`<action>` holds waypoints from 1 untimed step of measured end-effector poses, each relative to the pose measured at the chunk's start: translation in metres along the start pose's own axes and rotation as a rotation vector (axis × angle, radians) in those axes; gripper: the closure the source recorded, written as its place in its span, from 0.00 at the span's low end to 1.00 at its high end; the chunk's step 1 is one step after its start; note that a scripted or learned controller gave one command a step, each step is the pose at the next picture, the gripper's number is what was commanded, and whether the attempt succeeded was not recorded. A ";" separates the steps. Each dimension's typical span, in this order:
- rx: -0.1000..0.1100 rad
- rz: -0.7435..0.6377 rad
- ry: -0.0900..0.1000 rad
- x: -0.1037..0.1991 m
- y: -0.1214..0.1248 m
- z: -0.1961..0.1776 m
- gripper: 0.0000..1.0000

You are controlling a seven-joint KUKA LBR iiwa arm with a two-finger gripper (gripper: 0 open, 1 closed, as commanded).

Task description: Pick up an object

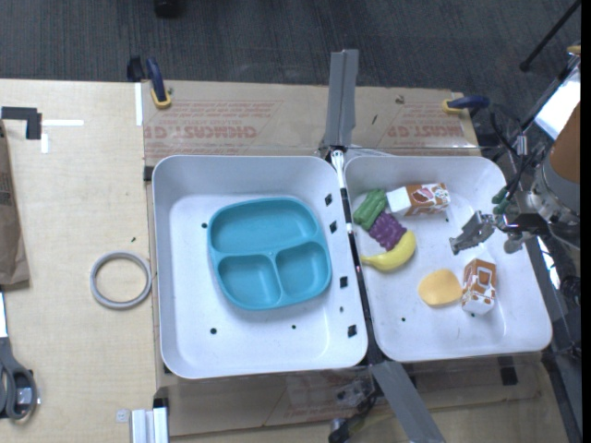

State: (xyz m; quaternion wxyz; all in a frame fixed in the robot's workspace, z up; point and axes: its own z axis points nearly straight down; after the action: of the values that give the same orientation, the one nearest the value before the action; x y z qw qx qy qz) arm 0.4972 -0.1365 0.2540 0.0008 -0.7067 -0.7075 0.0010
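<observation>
In the right bin (pixel 517 335), several small toy foods lie scattered: a curved, glossy yellow banana (pixel 390 257) whose long axis runs from lower left to upper right, a bumpy purple grape cluster (pixel 388 230) touching it, a green vegetable (pixel 369 207), two printed cartons (pixel 423 198) (pixel 479 284), and a flat yellow chip (pixel 440 288). The gripper (pixel 487 230) hovers above the bin's right side with fingers spread, holding nothing. The left bin (pixel 175 275) holds a smooth teal divided plate (pixel 268 253).
</observation>
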 end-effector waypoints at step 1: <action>-0.001 0.030 -0.002 -0.049 0.005 -0.119 0.00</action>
State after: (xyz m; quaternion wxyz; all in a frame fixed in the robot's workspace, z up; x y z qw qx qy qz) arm 0.5026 -0.1858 0.3733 -0.0002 -0.7174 -0.6966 0.0013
